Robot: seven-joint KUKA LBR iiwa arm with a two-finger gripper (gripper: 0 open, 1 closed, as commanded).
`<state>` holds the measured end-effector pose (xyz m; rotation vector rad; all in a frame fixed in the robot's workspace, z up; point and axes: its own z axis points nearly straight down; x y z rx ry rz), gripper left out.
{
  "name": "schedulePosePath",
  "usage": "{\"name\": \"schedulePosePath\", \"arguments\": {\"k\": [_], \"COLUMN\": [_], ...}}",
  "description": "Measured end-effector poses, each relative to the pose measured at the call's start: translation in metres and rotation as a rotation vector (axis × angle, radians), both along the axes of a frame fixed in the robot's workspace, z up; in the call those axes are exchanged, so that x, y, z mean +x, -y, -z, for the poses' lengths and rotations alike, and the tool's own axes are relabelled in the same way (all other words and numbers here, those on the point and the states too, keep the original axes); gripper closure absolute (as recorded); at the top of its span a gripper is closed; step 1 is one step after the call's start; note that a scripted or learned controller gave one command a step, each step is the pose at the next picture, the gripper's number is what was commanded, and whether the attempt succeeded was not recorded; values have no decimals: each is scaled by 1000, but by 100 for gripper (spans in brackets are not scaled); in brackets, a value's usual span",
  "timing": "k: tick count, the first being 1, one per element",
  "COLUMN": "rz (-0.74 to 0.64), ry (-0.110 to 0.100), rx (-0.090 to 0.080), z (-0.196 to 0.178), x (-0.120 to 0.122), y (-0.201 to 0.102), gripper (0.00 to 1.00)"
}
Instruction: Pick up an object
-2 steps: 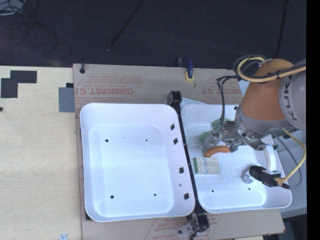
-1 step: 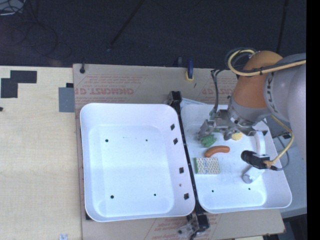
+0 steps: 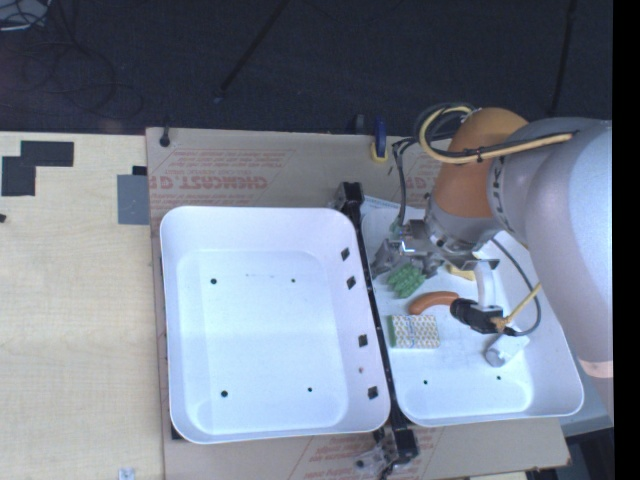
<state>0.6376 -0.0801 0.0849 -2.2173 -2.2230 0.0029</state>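
Right bin (image 3: 545,400), orange oblong (image 3: 432,301) lying left-to-right, end effector (image 3: 399,256) near

**Two bins, three small things, one arm**

Two shallow white bins stand on the bench, the left bin (image 3: 172,268) and the right bin (image 3: 480,400), with one brown cardboard sheet (image 3: 250,168) under the pair. The small things number three, all in the right bin and each one of a kind: one green piece (image 3: 405,282), one orange sausage-shaped piece (image 3: 432,301) and one pale speckled block (image 3: 415,332). There is one grey robot arm (image 3: 560,198).
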Motion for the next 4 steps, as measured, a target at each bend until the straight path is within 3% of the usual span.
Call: {"name": "schedulePosePath", "arguments": {"k": [1,3,4], "rz": [3,6,13], "ry": [-2,-5,-3], "rx": [0,0,-2], "z": [-12,-31,-93], "x": [-1,-2,-105], "y": [2,4,85], "gripper": [100,100,100]}}
